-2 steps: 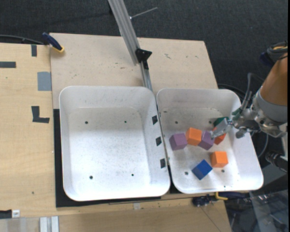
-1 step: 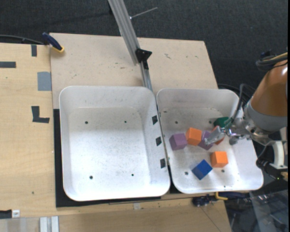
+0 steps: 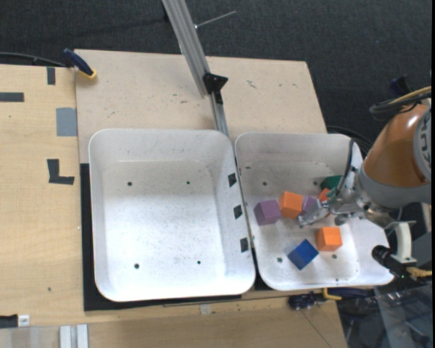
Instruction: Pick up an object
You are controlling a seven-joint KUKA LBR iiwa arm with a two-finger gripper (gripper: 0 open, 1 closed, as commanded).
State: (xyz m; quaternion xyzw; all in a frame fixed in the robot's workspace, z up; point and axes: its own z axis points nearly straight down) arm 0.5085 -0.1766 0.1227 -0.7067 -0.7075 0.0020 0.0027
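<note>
reaching in from the right, the arm (image 3: 391, 158) is hanging its gripper (image 3: 320, 210) low over the right bin (image 3: 290, 147), and i cannot tell how it is set. an orange cube (image 3: 292, 203) and purple cube (image 3: 267, 211) are lying just left of it, another orange cube (image 3: 329, 238) and a blue cube (image 3: 302, 254) nearer the front wall, something green (image 3: 333, 183) sitting behind

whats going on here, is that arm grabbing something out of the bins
A grey and orange robot arm reaches in from the right, its gripper low in the right bin among small blocks. An orange block and a purple block lie just left of it, another orange block and a blue block nearer the front. Nothing can be seen held between its fingers, so no pick shows yet. The left bin sits alongside.
</note>
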